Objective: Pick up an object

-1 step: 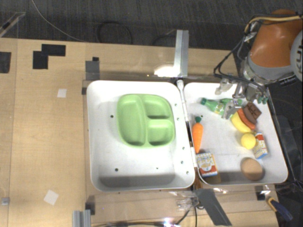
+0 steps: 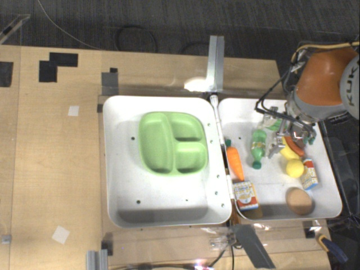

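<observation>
Can't tell the state of the fingers (image 2: 279, 144): the tips are buried in clutter in the right bin (image 2: 332, 204), down between the green bottle (image 2: 258, 145) and a yellow-red item (image 2: 292, 149). Nothing visibly gripped. Lemon (image 2: 294, 168) just below, small carton (image 2: 309, 174) beside it, brown egg-shaped object (image 2: 299, 200) nearer front. Carrot (image 2: 234, 161) and snack box (image 2: 245, 196) along the left wall. Green divided plate (image 2: 171, 142) in the left bin (image 2: 121, 204).

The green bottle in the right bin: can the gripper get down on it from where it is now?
Probably yes. The green bottle lies uncovered, apart from the carrot, and the gripper hangs just to its right with bare bin floor between them.
</observation>
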You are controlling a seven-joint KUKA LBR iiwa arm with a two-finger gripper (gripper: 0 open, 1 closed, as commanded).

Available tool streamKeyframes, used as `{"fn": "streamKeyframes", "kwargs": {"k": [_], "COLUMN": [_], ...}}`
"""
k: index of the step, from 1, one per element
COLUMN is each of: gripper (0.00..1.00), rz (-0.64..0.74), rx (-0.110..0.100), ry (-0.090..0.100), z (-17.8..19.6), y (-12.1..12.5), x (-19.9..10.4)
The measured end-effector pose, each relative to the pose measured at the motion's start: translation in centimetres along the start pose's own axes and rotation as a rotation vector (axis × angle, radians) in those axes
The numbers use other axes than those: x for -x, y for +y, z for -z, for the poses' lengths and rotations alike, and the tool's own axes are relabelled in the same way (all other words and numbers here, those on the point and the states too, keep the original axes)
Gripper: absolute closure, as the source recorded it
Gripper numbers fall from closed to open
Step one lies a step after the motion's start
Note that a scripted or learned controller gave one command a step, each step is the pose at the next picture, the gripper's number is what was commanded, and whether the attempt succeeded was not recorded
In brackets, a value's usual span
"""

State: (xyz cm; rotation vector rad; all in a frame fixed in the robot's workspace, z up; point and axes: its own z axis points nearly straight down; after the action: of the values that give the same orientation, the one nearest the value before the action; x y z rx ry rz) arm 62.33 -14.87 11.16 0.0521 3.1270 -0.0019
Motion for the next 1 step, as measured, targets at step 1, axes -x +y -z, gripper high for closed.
{"fn": "streamKeyframes", "kwargs": {"k": [1], "gripper": [0.0], "rz": [-0.03], "rx": [0.0], "ry": [0.002], "z": [-2.31], "y": [-0.58], "x": [0.36]}}
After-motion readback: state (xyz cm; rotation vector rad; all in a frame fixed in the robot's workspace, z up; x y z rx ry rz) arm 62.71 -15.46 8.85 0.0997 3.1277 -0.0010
